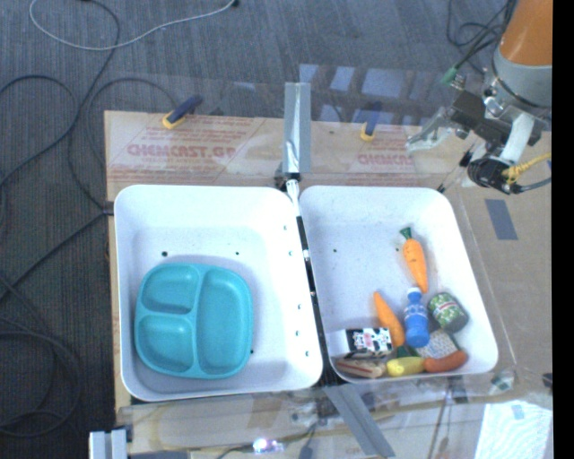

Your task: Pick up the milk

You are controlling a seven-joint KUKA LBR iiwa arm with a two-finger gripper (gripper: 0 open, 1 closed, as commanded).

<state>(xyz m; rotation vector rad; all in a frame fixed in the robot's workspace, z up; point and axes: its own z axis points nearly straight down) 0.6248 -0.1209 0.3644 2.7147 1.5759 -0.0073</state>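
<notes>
The milk (pixel 369 340) is a small white carton with black cow patches, lying near the front edge of the right bin (pixel 359 233). It rests among other toy foods at the bin's front. My gripper (pixel 437 131) hangs high at the top right, beyond the bin's far right corner and over the bench board. It is far from the milk and nothing shows in it. The orange band of the arm (pixel 531 27) sits above it.
Close to the milk lie two carrots (pixel 414 258) (pixel 387 312), a blue bottle (pixel 415 319), a green can (pixel 447 310), a yellow piece (pixel 405 366) and a brown item (pixel 359 367). The left bin holds a teal divided plate (pixel 193 320).
</notes>
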